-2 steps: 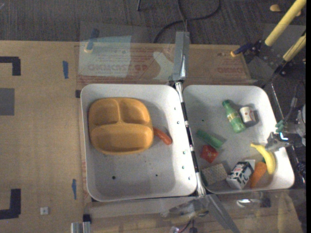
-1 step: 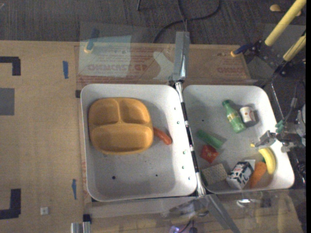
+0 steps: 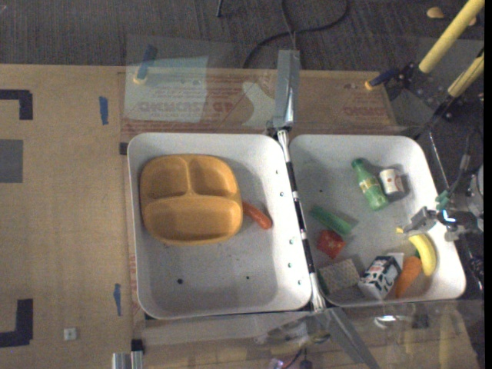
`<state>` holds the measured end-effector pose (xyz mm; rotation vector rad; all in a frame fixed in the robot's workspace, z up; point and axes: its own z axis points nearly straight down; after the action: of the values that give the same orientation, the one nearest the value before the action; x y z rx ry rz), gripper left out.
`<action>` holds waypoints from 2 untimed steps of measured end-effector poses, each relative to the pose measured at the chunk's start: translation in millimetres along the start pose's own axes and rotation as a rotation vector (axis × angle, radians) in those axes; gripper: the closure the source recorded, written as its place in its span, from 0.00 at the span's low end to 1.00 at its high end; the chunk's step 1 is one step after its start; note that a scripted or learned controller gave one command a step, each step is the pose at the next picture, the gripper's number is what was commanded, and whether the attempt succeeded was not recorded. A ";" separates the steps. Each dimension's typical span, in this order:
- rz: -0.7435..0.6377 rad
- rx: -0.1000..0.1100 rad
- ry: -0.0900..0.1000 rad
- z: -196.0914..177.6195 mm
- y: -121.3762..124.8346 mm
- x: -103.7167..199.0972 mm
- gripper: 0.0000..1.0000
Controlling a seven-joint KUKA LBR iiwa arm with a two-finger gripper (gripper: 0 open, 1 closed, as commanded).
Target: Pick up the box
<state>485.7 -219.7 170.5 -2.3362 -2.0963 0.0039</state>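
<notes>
Box [image 3: 380,277], probably light stiff carton, lies beside carrot [image 3: 409,276]; grasp across its flat sides. Gripper [image 3: 430,220] jaw state cannot be told.

The worktop [image 3: 61,229] looks like plain tan board, with black corner marks on the left and a few bits of blue tape. Two white bins sit right on it, side by side and touching: left bin [image 3: 219,290], right bin [image 3: 323,160]. A clear sheet [image 3: 173,87] lies behind them.
</notes>
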 end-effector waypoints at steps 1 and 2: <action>0.172 0.000 -0.001 2.5 47.8 85.2 0.00; 0.115 0.000 -0.001 70.3 135.8 109.6 0.00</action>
<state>632.2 -125.4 99.7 -2.4539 -1.9587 0.0058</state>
